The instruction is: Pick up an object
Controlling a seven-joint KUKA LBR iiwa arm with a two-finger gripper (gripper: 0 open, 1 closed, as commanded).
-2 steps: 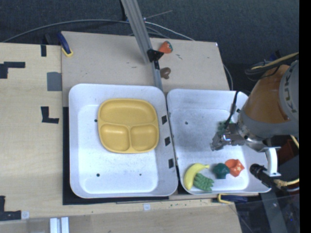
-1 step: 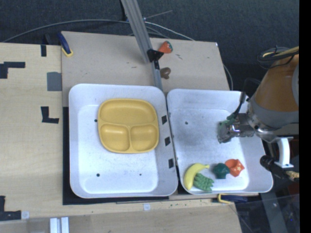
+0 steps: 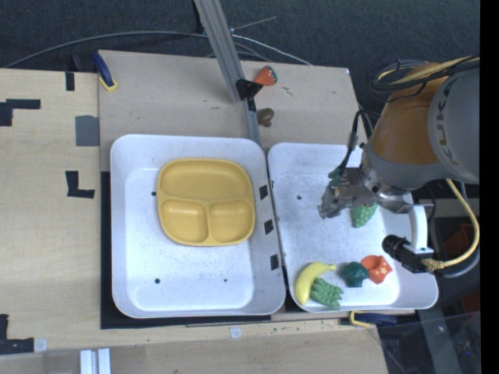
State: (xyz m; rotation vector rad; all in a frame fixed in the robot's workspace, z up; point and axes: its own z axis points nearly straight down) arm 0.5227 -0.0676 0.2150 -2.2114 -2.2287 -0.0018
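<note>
Two shallow white bins sit side by side on the pale wooden surface (image 3: 47, 232), the left bin (image 3: 125, 209) filling the centre-left of the frame and the right bin (image 3: 300, 170) lying just right of centre. In the left bin a yellow divided plate (image 3: 207, 201) rests in the upper half, its three compartments facing up. The grey arm with its orange band (image 3: 405, 131) reaches in from the right of the frame, and the gripper (image 3: 337, 201) hangs over the middle of the right bin, pointing toward the left. Whether the jaws are spread or pressed together cannot be told, since the dark metal parts blur into one mass from this slant. Just beside the gripper, to its right and slightly lower, lies a green bunch of toy grapes (image 3: 362, 213), partly overlapped by the wrist; it cannot be told whether the two touch. Along the lower edge of the right bin a yellow toy banana (image 3: 308, 277) curves beside a light green leafy toy (image 3: 327, 293), with a dark teal toy (image 3: 355, 273) and an orange-red toy (image 3: 377, 269) close together just to their right. At the upper centre of the frame a grey metal rail (image 3: 218, 29) runs down at a slant toward the gap between the bins.
</note>
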